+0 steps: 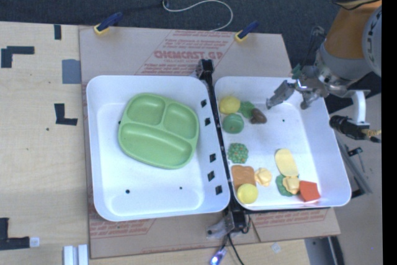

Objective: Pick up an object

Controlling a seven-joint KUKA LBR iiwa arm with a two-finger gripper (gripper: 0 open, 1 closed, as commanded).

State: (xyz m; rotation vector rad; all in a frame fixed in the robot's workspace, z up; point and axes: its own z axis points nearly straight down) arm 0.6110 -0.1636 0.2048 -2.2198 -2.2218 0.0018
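Claw [290, 96] hangs with nothing in it, its two fingers spread apart, above the far right part of the right bin [329, 152].

Toy foods are the things to pick, and they all lie in the right bin, most of them close to the wall between the bins [214, 133]. A yellow ball [229, 104], a dark green piece [247, 110] and a brown piece [258, 117] sit close together just beside that wall, and a green round one [233, 124] touches the ball. I think the claw could go wrong here. These small things are crowded, so a finger may bump one and push it away. Round ones may roll or slip out. Close to the wall, a finger may hit the wall. The claw may also shut on nothing, because it is well apart from every toy. The green plate [159, 130] lies in the left bin [102, 133], on the other side of the wall.
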